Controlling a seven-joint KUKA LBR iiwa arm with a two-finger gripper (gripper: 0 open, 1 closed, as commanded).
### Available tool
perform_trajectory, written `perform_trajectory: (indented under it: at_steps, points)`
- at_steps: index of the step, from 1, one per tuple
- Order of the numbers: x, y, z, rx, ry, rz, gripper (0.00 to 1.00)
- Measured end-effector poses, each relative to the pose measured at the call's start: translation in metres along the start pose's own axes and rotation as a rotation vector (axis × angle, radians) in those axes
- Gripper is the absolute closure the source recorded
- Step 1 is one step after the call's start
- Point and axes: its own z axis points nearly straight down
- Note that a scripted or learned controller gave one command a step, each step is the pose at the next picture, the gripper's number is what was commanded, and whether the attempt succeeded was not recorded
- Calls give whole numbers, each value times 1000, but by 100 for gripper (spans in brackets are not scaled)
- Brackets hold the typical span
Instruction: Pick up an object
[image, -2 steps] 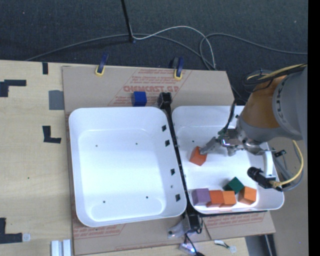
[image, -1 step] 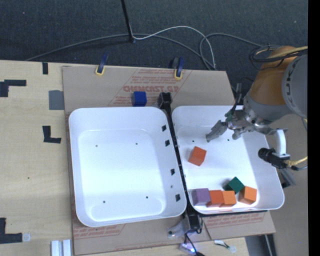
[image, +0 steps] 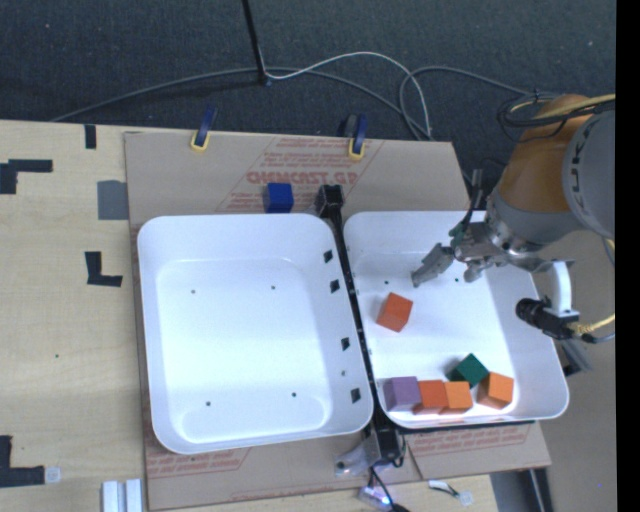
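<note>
The grey arm with its orange band reaches in from the right of the frame, and its two-finger metal gripper (image: 440, 268) hangs over the upper middle of the right-hand shallow white plastic bin (image: 520, 330). From this slanted angle it is not possible to tell if the claw is released or clenched; nothing is visible in its grasp.

Just below and left of the gripper, an orange cube (image: 394, 311) sits alone on the bin floor, apart from the claw. Along the bin's lower edge lies a cluster of blocks: a purple cube (image: 402, 392), two orange blocks side by side (image: 444, 396), a dark green block (image: 467, 369) and another orange cube (image: 496, 389) at the right end.

The left-hand white bin (image: 160, 300) occupies the middle of the frame. Above it, on the brown cardboard sheet (image: 230, 175), stands a small blue cube (image: 279, 196).
</note>
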Motion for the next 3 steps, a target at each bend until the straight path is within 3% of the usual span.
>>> perform_trajectory:
  at_steps: [2, 3]
  points:
    - [0, 0, 0, 0, 0, 0, 0]
    - [41, -20, 65, -4, -1, 78, 0]
